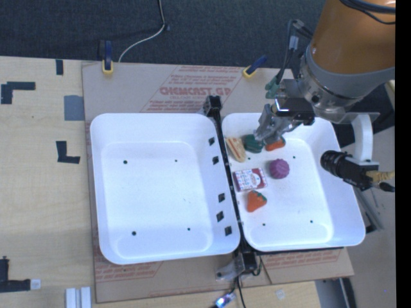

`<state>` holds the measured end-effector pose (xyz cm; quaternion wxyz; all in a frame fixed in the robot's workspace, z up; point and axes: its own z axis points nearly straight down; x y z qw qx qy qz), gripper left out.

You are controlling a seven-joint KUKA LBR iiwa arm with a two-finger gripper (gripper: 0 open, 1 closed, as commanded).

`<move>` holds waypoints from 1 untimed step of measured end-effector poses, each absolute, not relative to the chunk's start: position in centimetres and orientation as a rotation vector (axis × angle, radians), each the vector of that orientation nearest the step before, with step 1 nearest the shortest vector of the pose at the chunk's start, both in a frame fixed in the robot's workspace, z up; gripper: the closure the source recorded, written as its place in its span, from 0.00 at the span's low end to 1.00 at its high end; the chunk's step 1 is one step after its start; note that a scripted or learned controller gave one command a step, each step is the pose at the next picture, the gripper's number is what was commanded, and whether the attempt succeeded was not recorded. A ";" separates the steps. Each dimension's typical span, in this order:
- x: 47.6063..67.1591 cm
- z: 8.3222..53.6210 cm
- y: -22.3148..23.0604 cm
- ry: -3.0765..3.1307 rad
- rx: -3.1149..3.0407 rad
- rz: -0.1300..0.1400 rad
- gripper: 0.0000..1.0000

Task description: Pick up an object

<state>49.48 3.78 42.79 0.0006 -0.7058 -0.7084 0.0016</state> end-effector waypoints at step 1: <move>53.2 45.6 8.4 -2.226 -2.217 0.002 1.00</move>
